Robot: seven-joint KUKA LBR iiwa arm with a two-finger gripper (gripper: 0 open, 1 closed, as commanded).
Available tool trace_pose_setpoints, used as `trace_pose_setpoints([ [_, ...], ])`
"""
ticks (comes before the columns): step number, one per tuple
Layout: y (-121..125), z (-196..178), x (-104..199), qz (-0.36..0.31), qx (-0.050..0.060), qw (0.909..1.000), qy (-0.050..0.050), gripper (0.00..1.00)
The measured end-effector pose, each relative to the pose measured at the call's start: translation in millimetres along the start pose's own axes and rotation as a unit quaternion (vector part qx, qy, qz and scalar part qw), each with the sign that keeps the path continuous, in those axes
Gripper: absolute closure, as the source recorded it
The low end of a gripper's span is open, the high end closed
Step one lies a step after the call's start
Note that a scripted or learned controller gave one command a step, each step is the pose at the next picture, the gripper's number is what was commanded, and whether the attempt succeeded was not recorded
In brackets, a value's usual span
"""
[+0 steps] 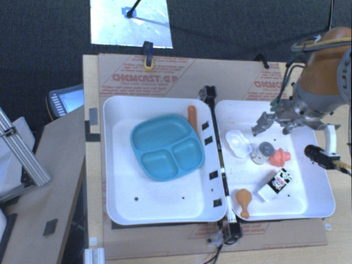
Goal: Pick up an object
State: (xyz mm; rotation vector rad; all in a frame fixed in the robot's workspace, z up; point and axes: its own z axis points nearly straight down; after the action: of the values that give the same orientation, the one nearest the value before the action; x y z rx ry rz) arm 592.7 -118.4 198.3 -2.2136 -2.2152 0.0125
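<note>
The gripper hung over the right bin with nothing between its fingers, seemingly parted, and the grey round object lay just below them.

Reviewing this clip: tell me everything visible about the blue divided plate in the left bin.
The blue divided plate is a light blue, rounded-corner tray that looks like matte plastic. It has three compartments: one long section across the far side and two smaller ones nearer the camera. It lies flat and right side up on the floor of the left bin, turned at a slant to the bin's walls, a little toward the far right. Nothing lies in its compartments. An orange stick-like item sits at its far right corner, apparently touching the rim.
</note>
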Motion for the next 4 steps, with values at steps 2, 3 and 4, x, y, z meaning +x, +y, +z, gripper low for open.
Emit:
trace_pose_setpoints([
  [2,1,47,10,-0.001,-0.005,1.0,0.0,0.0],
  [3,-3,97,6,-0.001,-0.015,0.9999,-0.005,0.0],
  [4,-1,113,6,0.0,-0.009,1.0,-0.001,0.0],
])
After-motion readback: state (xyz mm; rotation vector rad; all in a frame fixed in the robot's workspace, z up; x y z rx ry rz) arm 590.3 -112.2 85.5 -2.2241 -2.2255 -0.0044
